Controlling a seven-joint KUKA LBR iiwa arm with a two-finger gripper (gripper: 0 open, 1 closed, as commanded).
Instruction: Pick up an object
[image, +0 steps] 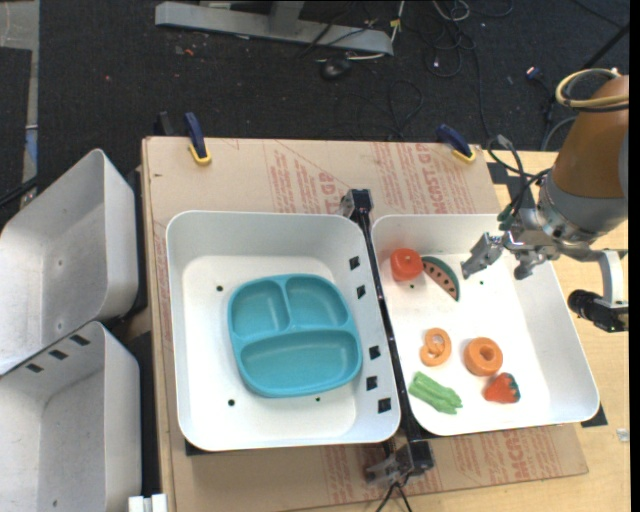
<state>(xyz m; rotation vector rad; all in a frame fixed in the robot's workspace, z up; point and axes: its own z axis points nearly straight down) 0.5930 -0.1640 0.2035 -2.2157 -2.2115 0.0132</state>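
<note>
Gripper (503, 257) looks spread, holding nothing. Watermelon slice (442, 276) just to its left: prob. light rigid plastic, slick; pinch across the thin faces, mid-slice.

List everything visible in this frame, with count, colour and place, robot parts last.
bins: 2, white, side by side on bench
divided plate: 1, teal, left bin
tomato: 1, red-orange, right bin, far end
watermelon slice: 1, red with green rind, beside tomato
rings: 2, orange, right bin middle
green vegetable: 1, green, right bin near edge
strawberry: 1, red, near edge
clamps: 2, blue and yellow, bench's far edge
gripper: 1, grey, over right bin, fingers spread, holding nothing
</note>
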